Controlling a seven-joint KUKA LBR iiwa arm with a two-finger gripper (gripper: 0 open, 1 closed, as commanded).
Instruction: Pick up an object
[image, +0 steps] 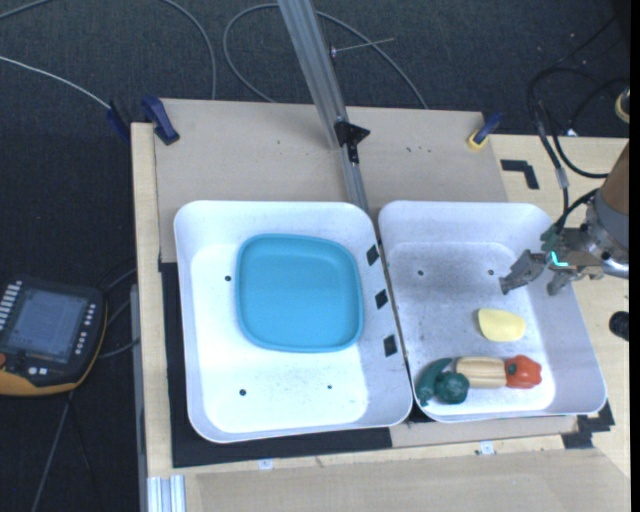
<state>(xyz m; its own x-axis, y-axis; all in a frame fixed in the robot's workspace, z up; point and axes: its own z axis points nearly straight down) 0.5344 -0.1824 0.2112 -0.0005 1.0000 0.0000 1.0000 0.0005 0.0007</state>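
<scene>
Camera view: gripper, fingers spread and empty, hovers in the right bin above the yellow object; its rounded form could slip sideways from closing fingers.

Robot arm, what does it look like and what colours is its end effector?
The arm is grey, entering from the right. Its end effector is dark grey metal with two pointed fingers and a small teal glow in its middle. Black cables loop behind it.

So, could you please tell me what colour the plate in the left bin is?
The plate is light blue, seen in the camera view.
</scene>
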